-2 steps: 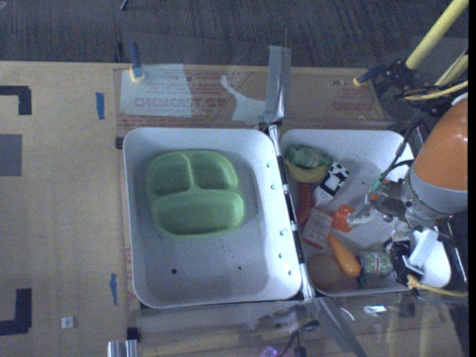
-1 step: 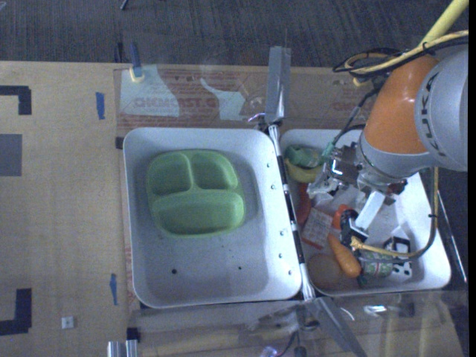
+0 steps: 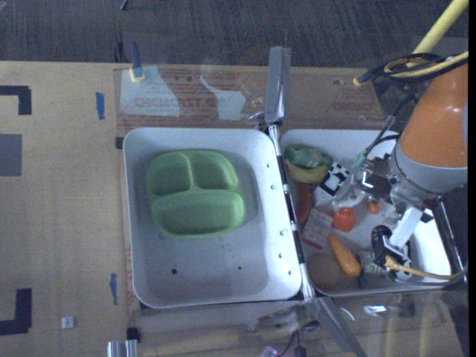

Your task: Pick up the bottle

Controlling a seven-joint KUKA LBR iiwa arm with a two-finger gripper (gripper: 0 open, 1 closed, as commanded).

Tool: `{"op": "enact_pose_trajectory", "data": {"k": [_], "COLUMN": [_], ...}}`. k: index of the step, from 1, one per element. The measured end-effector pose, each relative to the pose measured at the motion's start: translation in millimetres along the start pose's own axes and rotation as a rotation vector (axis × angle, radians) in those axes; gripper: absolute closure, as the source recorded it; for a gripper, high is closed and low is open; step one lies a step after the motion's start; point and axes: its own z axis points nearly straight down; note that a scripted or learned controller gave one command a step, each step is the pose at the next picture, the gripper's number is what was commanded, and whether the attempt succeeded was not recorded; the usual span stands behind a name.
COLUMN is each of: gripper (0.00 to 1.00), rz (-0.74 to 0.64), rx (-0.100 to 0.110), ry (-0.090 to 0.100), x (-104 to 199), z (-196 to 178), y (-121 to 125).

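Subject of the task: the bottle (image 3: 303, 203), taken here to be the slim red item in the right bin (image 3: 439, 255). That identification is a judgement, as its shape is small and soft in this view. It lies flat against the bin's left wall, towards the right of centre in the frame, with its long axis running up and down the frame, parallel to that wall. The gripper (image 3: 364, 182) stands over the same bin, to the right of the bottle and a little higher in the frame, apart from it and not touching it. How far its fingers stand apart cannot be told, and nothing can be seen held. Obstructions noted: a banana (image 3: 306, 172) sits just beside the bottle's upper end, a pale packet (image 3: 318, 227) lies just beside its lower right, and a tomato (image 3: 344, 218) lies between packet and gripper. A carrot (image 3: 343, 255) lies lower in the bin, clear of the bottle. Assessment: the coming move calls for travel leftward across the bin and closure across the bottle's narrow width. The wall on one side and the packet on the other leave little room. The left bin (image 3: 149, 274), holding a green divided plate (image 3: 195, 192), is not involved.
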Motion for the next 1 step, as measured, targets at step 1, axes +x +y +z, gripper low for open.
{"op": "enact_pose_trajectory", "data": {"k": [1], "gripper": [0.0], "rz": [-0.232], "rx": [0.0], "ry": [0.001], "x": [-38.0], "z": [130.6], "y": [3.5]}}
